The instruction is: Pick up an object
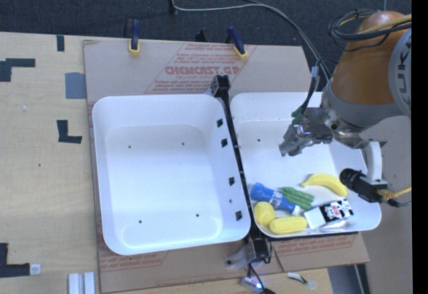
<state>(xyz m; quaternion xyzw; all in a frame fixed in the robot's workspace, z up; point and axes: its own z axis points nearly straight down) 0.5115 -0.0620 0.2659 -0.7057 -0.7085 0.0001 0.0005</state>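
- White plastic forms two shallow bins side by side on a cardboard sheet; the left bin [160,172] and the right bin [267,112] meet along a black divider.
- Small toys are heaped in the near corner of the right bin: a banana [326,182], a green bean pod [297,196], a blue bottle [271,196], a lemon [264,213], a corn cob [289,224] and a black and white box [332,212].
- Grey and orange, the arm reaches in from the right, and its gripper [294,144] hangs above bare bin floor, near the heap but apart from it.
- Nothing can be seen held in the gripper; how far its jaws stand open cannot be told, since they blur into a dark grey shape.
- Judging by looks, the banana is light, stiff, smooth and slippery; a grasp across its narrow middle seems best.
- Toys overlap, so their undersides and edges are hidden.
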